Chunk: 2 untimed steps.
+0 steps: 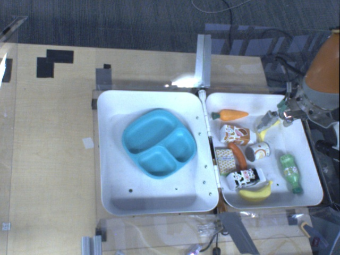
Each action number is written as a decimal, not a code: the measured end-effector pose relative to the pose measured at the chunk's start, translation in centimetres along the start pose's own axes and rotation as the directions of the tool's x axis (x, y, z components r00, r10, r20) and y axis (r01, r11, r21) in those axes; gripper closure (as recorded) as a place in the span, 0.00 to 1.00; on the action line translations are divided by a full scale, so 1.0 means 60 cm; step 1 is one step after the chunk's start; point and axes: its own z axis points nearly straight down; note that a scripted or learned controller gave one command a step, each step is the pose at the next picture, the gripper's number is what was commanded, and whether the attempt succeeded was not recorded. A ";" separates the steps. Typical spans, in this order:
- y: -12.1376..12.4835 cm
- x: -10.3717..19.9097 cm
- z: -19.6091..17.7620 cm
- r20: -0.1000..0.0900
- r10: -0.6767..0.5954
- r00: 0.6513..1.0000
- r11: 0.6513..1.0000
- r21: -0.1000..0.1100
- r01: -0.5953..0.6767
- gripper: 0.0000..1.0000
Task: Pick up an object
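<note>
The right bin (308, 142) holds several small items. An orange carrot (234, 115) lies at its far left, with a small orange-and-white carton (235, 135) just in front of it. A can (260, 152) lies on its side mid-bin, and a green bottle (290, 172) rests near the right wall. A red sausage (239, 155), a checkered packet (224, 161), a cow-patterned carton (244, 178) and a yellow banana (255, 192) crowd the front left. My gripper (272, 119) hangs over the bin's far right part, right of the carrot and above the can.
The left bin (111, 142) carries a blue divided plate (158, 142). A metal post (204, 62) stands behind the seam between the bins. Cables lie on the dark floor beyond the bench. The arm's orange band (324, 70) is at the right edge.
</note>
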 end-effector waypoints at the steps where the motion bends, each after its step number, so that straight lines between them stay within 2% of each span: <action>1: 0.025 -0.070 0.155 -0.001 0.275 0.961 0.961 0.001 -0.275 0.00; 2: 0.029 -0.069 0.135 0.000 0.271 0.963 0.963 -0.004 -0.271 1.00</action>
